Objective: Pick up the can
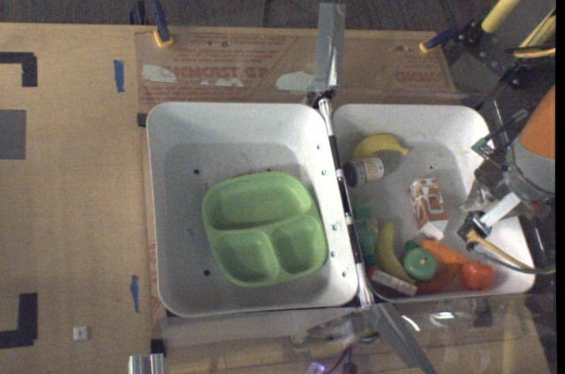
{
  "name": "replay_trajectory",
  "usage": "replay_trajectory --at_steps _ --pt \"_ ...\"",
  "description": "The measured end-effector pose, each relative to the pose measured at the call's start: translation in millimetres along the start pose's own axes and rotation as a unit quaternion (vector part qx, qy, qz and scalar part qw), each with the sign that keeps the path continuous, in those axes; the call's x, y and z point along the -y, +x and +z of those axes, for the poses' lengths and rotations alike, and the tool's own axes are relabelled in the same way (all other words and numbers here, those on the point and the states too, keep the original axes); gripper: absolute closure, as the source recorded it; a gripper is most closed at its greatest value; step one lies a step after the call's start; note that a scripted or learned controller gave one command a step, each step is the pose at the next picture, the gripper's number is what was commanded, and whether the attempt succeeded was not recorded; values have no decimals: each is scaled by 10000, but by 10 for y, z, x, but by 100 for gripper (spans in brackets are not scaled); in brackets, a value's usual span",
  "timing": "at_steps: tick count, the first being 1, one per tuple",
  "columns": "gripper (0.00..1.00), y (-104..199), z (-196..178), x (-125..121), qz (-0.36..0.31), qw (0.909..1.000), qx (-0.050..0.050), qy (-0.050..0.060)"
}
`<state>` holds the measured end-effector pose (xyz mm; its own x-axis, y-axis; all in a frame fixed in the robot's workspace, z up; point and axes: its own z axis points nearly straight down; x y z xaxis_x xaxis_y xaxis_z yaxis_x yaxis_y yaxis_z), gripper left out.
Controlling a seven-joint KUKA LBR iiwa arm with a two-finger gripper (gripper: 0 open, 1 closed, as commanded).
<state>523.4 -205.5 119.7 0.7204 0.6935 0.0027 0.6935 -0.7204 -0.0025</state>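
The gripper (477, 231) hangs over the right bin's (459, 118) right edge, its jaws' state untellable. The can (395, 282) lies wedged among crowded fruit, so a neighbour could be snagged instead.

Green tray (263, 227) left — cluttered right bin (459, 127)

Green divided tray (265, 227) in left bin (168, 187); banana (380, 145), small carton (427, 203), carrot (441, 252) in right bin (455, 121).

Smooth matt green plastic tray (265, 227) in glossy white plastic bin (177, 143), rough cardboard bench (71, 187).
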Motion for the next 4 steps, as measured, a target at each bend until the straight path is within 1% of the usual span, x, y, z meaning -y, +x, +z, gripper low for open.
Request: replay_trajectory --at_steps 1,2,3,4 --pt "100 373 -1128 -441 -957 9954 18 -13" --pt "100 761 -973 -603 936 9956 18 -14" --pt "100 1057 -2516 -696 -635 9980 16 -21" --pt "100 1047 -3162 -814 -1102 9939 19 -21"
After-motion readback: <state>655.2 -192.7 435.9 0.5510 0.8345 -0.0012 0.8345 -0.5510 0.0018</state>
